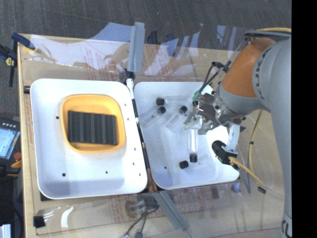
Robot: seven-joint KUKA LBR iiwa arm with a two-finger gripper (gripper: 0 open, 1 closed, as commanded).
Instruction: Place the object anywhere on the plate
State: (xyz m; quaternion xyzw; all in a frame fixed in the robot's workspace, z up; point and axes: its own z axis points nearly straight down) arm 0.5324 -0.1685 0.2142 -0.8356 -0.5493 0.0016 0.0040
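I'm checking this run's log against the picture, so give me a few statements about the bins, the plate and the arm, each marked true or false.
1. The yellow plate lies in the left bin. True.
2. The gripper is above the left bin. False: it is over the right bin.
3. Clear tubes with black caps lie in the right bin. True.
4. A tube already rests on the plate. False: the plate bears only a dark ribbed insert.
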